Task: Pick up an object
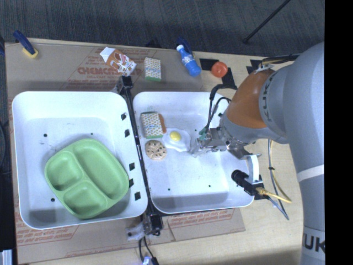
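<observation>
In the right bin [182, 195] lie a toy fried egg [176, 138], a round cookie [156, 149] and a sandwich-like block [152, 123], all in its left half. My gripper [202, 145] is low in this bin, just right of the fried egg, with the grey arm and its orange band [248, 104] behind it to the right. Nothing visible sits between the fingers.
The left bin [33, 126] holds a green divided plate [86, 177]. Behind the bins on the cardboard lie a blue bottle [189, 61], an orange ball [219, 68], a small box [153, 69], a snack packet [117, 61] and a blue-yellow clamp [25, 43].
</observation>
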`<state>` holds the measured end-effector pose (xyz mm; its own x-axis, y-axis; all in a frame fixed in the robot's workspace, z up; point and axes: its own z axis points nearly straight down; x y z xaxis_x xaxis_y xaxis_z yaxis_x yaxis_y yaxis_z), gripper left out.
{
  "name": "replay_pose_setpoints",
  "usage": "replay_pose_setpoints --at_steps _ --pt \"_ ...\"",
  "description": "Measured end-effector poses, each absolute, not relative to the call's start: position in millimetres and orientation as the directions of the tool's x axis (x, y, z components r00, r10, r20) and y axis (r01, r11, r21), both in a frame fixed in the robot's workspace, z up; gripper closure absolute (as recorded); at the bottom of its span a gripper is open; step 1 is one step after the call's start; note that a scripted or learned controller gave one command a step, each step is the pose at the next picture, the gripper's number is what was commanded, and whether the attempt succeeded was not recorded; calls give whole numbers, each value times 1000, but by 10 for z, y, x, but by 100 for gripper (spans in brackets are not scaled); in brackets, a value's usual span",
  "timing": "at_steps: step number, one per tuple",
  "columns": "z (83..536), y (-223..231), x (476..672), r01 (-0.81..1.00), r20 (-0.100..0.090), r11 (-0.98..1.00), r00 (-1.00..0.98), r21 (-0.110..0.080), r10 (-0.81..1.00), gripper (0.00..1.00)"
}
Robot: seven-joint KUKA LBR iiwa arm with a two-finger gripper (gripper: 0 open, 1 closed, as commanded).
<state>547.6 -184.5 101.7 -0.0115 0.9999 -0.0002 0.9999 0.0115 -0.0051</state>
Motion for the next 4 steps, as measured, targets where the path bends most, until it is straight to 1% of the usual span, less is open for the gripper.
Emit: replay_pose_setpoints --at_steps 1,2,3,4 --pt "2133 -1737 4767 1000 0 3 -3 0 1000 100" --pt "2235 -1882 4764 1000 0 4 -4 -1 1000 100" --pt "2457 -1408 5450 1000 1 6 -6 0 1000 100" --pt "2338 -1362 5282 1000 0 6 -6 -4 1000 100"
